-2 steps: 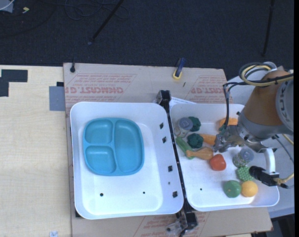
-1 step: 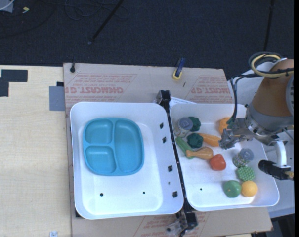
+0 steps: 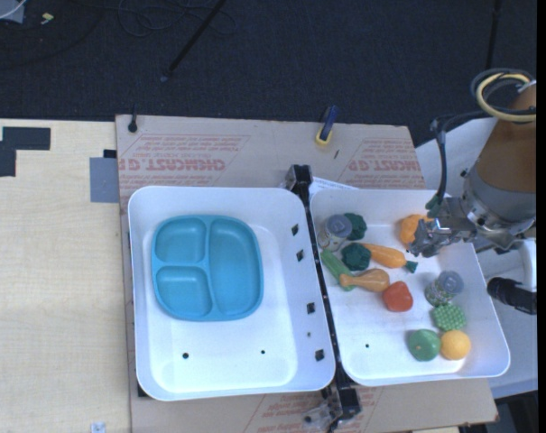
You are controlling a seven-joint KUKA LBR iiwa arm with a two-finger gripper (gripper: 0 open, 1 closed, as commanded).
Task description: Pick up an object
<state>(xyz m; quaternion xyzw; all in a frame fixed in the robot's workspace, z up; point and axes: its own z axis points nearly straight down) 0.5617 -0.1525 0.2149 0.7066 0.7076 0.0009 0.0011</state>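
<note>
White plastic forms the 2 shallow bins, which sit side by side on a cardboard sheet [image 3: 254,156] on the bench. The left bin [image 3: 155,350] carries 1 blue divided plate [image 3: 207,267] with 3 compartments, placed toward the bin's far left corner.

The right bin [image 3: 381,363] carries the loose objects. Near its left edge lie a grey round piece [image 3: 336,227], a dark green vegetable [image 3: 356,256], and a tan drumstick-shaped item [image 3: 366,280]. An orange carrot [image 3: 384,254] lies across the middle of the bin, with a red round piece [image 3: 398,297] just beside the drumstick-shaped item. Toward the right edge sit a second grey piece [image 3: 447,287] and a green textured block [image 3: 449,316]. At the near right corner, a green fruit [image 3: 424,345] touches a yellow fruit [image 3: 455,345]. An orange fruit [image 3: 410,228] lies near the far right corner.

The gripper [image 3: 425,239] is positioned low over the far right part of the right bin, just beside the orange fruit and close to the thick end of the carrot. Jaw opening cannot be determined at this resolution, and no object is visibly held between the fingers. The arm [image 3: 507,165] enters from the right edge of the bench.
</note>
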